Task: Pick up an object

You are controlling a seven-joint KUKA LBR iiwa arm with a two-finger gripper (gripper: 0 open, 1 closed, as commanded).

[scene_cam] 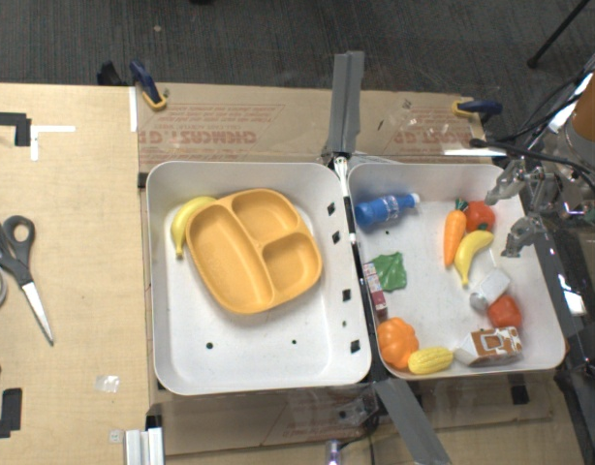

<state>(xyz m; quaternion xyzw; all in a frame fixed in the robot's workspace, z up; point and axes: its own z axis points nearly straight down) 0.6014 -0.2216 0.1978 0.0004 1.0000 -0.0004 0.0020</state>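
Left shallow white bin [181, 356]: I log one yellow-orange three-compartment plastic plate [253, 249], lying flat toward the bin's upper half, and one yellow toy banana [186, 221] tucked against the plate's upper-left rim.

Right shallow white bin [428, 174]: blue plastic bottle with white cap [385, 209] lying on its side at upper left; green leafy toy piece [390, 271] below it; dark red slim bar [376, 292] along the left wall; orange toy pumpkin [396, 341] and yellow toy corn cob [430, 360] at the lower edge; brown-and-white small carton [494, 345] at lower right; red toy tomato [505, 311] above it; white block [490, 287]; second yellow toy banana [470, 251]; orange toy carrot [454, 236]; red toy pepper [480, 215].

Metal two-finger gripper [522, 211]: I see it over the right bin's upper-right wall, just beside the pepper, nothing between its fingers; how far apart they stand I cannot tell

Bench, left: grey-handled scissors [22, 271]
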